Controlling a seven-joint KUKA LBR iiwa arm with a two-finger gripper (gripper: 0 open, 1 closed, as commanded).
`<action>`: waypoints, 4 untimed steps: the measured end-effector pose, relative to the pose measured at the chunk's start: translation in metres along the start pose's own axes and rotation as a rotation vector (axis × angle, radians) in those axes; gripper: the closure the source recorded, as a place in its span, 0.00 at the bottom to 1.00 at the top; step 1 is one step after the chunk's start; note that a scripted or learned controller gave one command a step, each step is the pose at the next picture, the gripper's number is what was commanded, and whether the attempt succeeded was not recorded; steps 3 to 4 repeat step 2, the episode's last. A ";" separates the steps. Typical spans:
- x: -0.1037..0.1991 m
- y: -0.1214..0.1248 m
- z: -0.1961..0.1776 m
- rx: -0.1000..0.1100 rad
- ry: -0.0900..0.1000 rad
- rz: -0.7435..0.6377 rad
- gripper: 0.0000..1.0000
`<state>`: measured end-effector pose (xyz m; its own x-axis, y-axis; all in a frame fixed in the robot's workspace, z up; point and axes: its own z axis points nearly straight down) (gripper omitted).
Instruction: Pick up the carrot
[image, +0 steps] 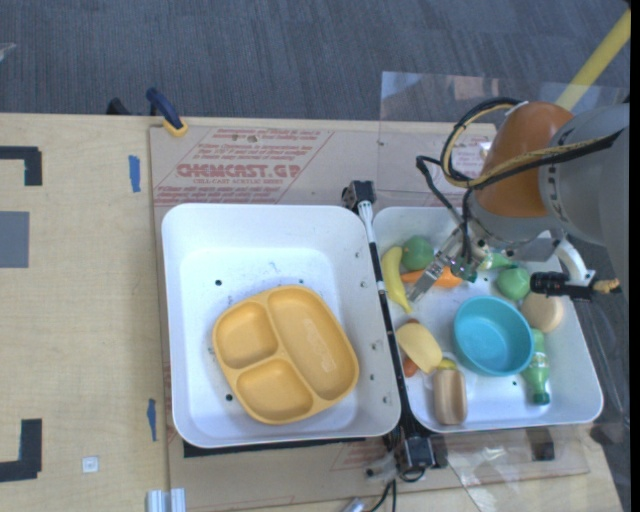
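The carrot (449, 282) is an orange piece in the right bin (575, 400), at its upper middle, mostly covered by the gripper. Only short orange bits of it show, beside the banana (392, 278) and below a green vegetable (417, 250). My gripper (436, 272) hangs low over the carrot, reaching in from the right under the orange-banded wrist (520, 160). Whether anything is held cannot be made out from this angle.
The right bin is crowded: a blue bowl (492, 335), a yellow lemon-like fruit (420, 345), a hot dog (449, 395), a green bottle (538, 375), a green apple (513, 283) and a beige item (545, 312). The left bin (200, 250) holds a yellow divided plate (285, 352).
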<state>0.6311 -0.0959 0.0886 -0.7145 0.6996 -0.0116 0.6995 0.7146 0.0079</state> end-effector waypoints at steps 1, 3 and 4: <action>-0.003 0.002 -0.014 -0.004 -0.012 -0.003 1.00; 0.052 0.070 -0.100 0.000 0.004 0.355 1.00; 0.052 0.070 -0.100 0.000 0.004 0.355 1.00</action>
